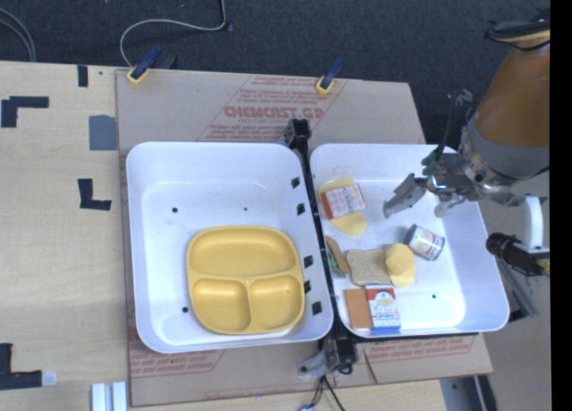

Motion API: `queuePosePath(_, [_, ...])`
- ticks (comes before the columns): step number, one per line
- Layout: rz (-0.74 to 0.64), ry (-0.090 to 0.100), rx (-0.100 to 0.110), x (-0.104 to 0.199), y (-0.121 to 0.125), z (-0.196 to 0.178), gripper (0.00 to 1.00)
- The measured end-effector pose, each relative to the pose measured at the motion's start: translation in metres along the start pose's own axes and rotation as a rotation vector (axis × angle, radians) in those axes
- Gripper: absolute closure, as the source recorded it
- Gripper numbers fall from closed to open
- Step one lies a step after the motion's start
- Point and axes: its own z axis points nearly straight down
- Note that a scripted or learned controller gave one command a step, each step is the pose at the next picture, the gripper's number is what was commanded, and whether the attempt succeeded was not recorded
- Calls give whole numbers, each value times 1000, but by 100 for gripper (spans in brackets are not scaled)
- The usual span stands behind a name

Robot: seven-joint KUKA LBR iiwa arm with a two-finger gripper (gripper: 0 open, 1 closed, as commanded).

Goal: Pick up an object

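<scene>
Overhead view. The pincer point(420, 197) hangs above the right bin point(487, 306), fingers spread, nothing between them. Below lie a small can point(425, 243), a yellow lump point(400, 264), a bread slice point(365, 265) and what may be a carton point(382, 308). A yellow divided tray point(245, 278) sits in the left bin point(147, 248).

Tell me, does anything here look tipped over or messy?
Yes. The small can in the right bin lies on its side, and the food items beside it sit in a loose jumble. The yellow tray sits flat.
</scene>
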Motion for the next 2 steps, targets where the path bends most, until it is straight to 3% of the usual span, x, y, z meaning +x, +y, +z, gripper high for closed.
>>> queuePosePath(1, [4,-1,4,-46,19,71,0])
queuePosePath(2, [0,-9,-27,-40,15,152,0])
